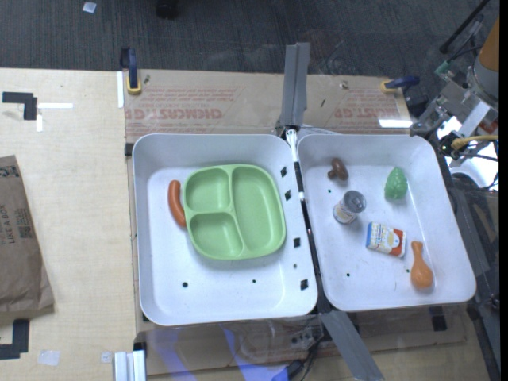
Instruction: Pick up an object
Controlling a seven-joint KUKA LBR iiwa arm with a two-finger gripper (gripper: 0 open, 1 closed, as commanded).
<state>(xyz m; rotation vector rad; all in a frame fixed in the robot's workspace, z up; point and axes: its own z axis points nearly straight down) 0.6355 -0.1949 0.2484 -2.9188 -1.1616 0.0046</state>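
The right bin point(444, 173) holds a small brown piece point(339, 170), a green lumpy toy point(396, 184), a little metal can point(349, 207), a white carton with red and blue print point(386, 239) and an orange gourd-shaped toy point(421, 267). In the left bin point(151, 276) lie a green divided plate point(236, 210) and an orange-red sausage point(176, 202) beside the plate's left side. My gripper point(458, 111) hangs over the right bin's far right corner, high above the objects and partly cut off by the frame edge. It touches nothing.
A grey divider bar point(295, 86) runs back from the seam between the bins. A brown paper bag point(20, 236) lies on the wooden bench at far left. Cables hang near the arm at right.
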